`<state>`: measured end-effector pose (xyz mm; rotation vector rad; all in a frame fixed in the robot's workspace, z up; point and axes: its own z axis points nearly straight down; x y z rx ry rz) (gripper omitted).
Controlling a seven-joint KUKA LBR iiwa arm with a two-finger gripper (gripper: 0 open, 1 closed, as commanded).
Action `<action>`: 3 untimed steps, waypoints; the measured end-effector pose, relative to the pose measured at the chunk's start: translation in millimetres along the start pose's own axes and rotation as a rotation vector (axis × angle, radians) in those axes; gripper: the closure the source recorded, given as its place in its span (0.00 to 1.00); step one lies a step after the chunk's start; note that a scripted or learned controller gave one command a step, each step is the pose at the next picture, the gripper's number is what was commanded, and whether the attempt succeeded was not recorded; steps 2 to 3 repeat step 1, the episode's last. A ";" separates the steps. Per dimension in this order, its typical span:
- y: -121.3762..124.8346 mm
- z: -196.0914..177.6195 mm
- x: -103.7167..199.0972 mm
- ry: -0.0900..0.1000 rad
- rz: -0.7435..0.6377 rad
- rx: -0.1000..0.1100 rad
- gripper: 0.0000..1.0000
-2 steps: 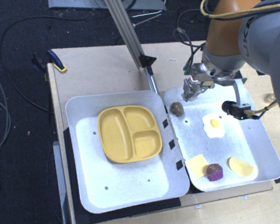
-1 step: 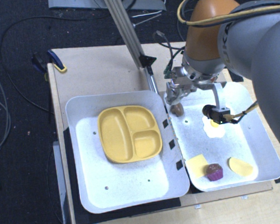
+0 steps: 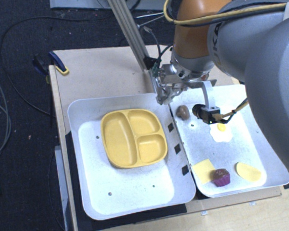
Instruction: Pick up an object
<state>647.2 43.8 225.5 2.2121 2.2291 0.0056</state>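
Note:
My gripper hangs over the far end of the ridge between the two white bins, with the grey arm and its orange band above it. Nothing shows in it. A small brown rounded object lies just right of and below it, in the right bin. Further down that bin lie a pale yellow-white piece, a yellow square block, a purple lump and a yellow slice.
A yellow three-compartment plate sits in the left bin. A small black part on a white bracket hangs beside the brown object. A metal pole slants up behind the bins. Cables lie on the dark floor at left.

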 end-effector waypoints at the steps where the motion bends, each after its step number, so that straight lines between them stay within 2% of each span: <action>1: -2.9 4.0 49.6 0.000 0.000 0.002 1.00; 3: -2.9 4.0 49.6 0.000 0.000 0.002 1.00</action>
